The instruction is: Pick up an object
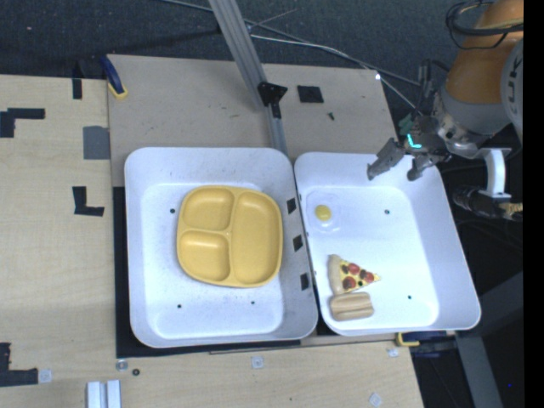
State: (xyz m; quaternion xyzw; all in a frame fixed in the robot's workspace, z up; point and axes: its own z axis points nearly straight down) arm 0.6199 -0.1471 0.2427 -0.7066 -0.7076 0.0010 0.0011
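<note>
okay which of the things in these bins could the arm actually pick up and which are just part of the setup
Could be picked:
- yellow plate, left bin
- fried egg, right bin
- pizza slice, right bin
- bread roll, right bin
- tool, over the right bin's far edge, holding nothing

Just setup:
- metal pole
- black tape marks

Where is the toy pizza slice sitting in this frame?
The pizza slice lies in the right bin, toward its near left corner, just above the bread roll and below the fried egg.
</note>
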